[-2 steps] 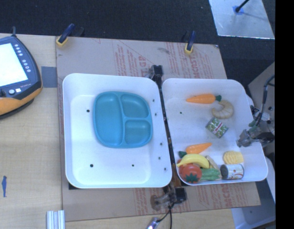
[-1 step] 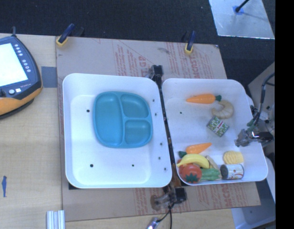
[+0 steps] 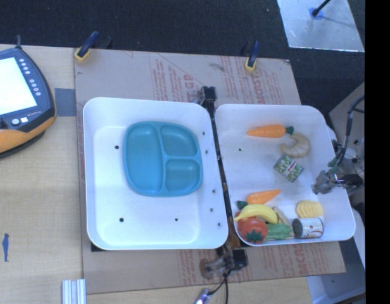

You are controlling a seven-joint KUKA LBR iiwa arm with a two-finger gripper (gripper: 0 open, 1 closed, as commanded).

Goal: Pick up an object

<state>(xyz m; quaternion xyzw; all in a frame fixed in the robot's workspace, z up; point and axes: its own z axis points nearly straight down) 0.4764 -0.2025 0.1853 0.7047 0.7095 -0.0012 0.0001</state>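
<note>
The right white bin [image 3: 321, 116] holds several toy foods. An orange carrot [image 3: 268, 131] lies at the back, with a beige curled piece [image 3: 297, 145] just right of it. A green and white packet [image 3: 288, 168] sits mid-bin. At the front lie a second carrot [image 3: 263, 197], a yellow banana [image 3: 256, 213], a red tomato [image 3: 253, 229], a green vegetable [image 3: 278, 232], a small can [image 3: 307, 227] and a yellow ridged piece [image 3: 309, 208]. My gripper [image 3: 330, 181] hangs at the bin's right rim, right of the packet and above the yellow piece, with nothing seen in it.
The left white bin [image 3: 97, 170] holds a blue divided plate [image 3: 163, 158]. An orange-edged tablet [image 3: 14, 100] lies at the bench's left. Blue and yellow clamps [image 3: 87, 45] [image 3: 251, 56] hold the cardboard at the back edge.
</note>
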